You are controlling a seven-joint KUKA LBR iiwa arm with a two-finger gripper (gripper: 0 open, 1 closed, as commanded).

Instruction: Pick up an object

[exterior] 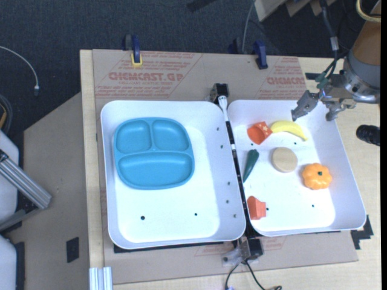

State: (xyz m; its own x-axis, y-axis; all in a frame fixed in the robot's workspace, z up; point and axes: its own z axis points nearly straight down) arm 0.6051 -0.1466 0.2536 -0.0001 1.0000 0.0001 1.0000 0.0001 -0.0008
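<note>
Six objects: we count six in the right bin (344,156); the banana (289,128) lies nearest the gripper (316,106).
Gripper: fingers spread, nothing between them, above the bin's far edge.
Handling: we judge the banana light, stiff, smooth; grasp across its middle.

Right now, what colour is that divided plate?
Light blue plate, seen in the camera view.

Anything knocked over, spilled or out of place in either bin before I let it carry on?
Nothing stands out. The blue divided plate lies flat in the left bin. In the right bin, the banana, orange pumpkin, round beige piece, green pepper and two red pieces lie apart, all inside its walls.
</note>
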